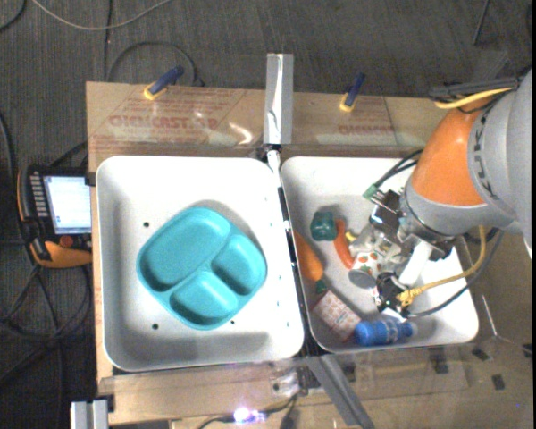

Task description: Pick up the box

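Your box (333,312) lies flat near the front of the right bin (447,324), between a carrot (309,259) and a blue bottle (381,332). Your gripper (381,262) hangs just behind it, over a patterned item (372,256); finger spacing cannot be told. A teal divided plate (202,267) sits in the left bin (116,239).

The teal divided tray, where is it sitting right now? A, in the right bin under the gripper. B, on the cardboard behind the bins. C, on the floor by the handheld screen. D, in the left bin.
D: the teal divided tray lies flat on the floor of the left bin, while the carrot, the blue bottle and the gripper are over in the right bin.
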Robot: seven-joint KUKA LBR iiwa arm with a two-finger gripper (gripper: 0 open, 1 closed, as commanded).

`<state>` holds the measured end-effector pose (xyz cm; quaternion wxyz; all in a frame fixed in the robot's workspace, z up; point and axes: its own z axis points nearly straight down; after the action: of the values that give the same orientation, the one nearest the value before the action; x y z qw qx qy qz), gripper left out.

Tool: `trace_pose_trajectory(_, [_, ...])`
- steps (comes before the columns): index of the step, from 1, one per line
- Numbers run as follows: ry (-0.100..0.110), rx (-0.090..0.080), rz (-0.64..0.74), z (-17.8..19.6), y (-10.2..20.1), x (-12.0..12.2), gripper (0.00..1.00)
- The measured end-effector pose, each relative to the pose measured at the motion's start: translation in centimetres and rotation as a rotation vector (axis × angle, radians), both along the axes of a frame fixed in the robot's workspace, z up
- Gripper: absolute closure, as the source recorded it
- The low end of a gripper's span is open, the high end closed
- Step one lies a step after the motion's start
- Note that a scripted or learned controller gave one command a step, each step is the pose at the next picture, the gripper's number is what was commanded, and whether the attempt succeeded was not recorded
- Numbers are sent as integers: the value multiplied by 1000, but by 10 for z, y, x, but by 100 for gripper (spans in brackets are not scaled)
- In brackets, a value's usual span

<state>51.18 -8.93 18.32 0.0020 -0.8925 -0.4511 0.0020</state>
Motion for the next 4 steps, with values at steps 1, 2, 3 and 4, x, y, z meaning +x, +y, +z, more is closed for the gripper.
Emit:
trace_pose_trajectory(1, [2, -1, -36, 9, 31, -29, 100])
trace_pose_trajectory(2, [-1, -2, 32, 29, -22, -9, 100])
trace_pose_trajectory(3, [3, -1, 34, 37, -22, -9, 100])
trace_pose_trajectory(4, [0, -2, 176, 4, -87, -11, 100])
